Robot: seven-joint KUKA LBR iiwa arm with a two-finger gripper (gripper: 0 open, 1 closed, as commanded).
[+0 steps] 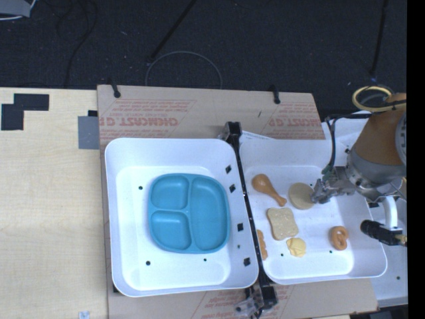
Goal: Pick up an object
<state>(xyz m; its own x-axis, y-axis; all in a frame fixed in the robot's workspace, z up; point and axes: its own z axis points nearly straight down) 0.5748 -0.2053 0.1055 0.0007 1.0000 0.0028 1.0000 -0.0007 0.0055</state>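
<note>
Dark carpet with loose cables fills the background behind a pale wooden bench (46,211), on which a cardboard sheet (199,115) carries two shallow white bins side by side. Left bin (126,178) holds a blue divided plate (188,212) lying flat near its middle. Right bin (362,261) holds small food-shaped items: a tan drumstick (267,188), a round beige disc (300,196), a bread slice (283,223), a yellow lump (296,247), a brown pretzel (339,238), and an orange piece (261,244) by the divider. From the right, the arm (380,145) reaches into this bin, and its gripper (323,191) sits low, just beside the disc's right edge, seemingly touching it. Whether its fingers are spread or closed cannot be told, and nothing is visibly held between them.
</note>
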